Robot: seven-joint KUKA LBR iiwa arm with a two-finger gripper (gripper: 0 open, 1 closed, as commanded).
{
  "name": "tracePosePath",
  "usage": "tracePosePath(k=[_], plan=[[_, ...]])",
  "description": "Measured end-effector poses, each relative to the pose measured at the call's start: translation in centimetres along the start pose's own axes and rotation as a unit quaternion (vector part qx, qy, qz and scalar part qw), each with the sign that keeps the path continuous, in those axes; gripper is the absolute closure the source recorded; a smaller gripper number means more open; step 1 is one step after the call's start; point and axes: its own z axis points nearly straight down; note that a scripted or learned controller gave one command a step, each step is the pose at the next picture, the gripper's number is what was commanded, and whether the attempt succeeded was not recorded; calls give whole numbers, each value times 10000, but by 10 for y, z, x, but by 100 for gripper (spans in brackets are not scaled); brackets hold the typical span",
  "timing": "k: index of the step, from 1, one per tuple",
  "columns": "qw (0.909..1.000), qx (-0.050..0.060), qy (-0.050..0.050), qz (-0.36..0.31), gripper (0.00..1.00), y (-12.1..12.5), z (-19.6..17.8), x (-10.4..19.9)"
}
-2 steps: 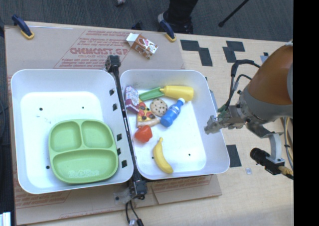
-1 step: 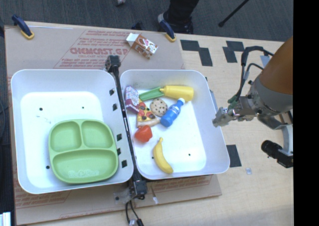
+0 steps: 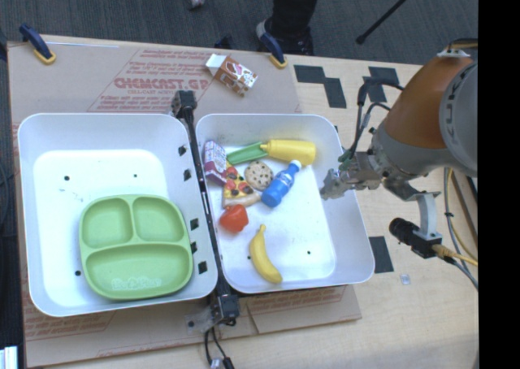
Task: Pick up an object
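Toys lie heaped in the right bin (image 3: pixel 351 239), ready for picking: corn (image 3: pixel 284 150), banana (image 3: pixel 264 255), bottle (image 3: pixel 280 184), tomato (image 3: pixel 233 218), cookie (image 3: pixel 259 174). Gripper (image 3: pixel 335 183) hovers at the bin's right wall, likely approaching; finger state cannot be told.

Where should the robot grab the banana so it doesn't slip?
Probably around the middle of the banana, coming straight down from above. It lies flat and alone on the floor of the right bin, with bare white space on both long sides for the fingers. Its middle is the thickest, evenest part; the ends taper and curve, so they would likely slip. The gripper is at the bin's right rim.
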Motion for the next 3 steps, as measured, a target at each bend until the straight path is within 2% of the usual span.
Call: tracePosePath(k=[1, 2, 3], plan=[[10000, -5, -1, 1, 0, 0, 0, 0], [10000, 1, 6, 3, 0, -16, 111, 20], [10000, 9, 5, -16, 100, -16, 101, 20]])
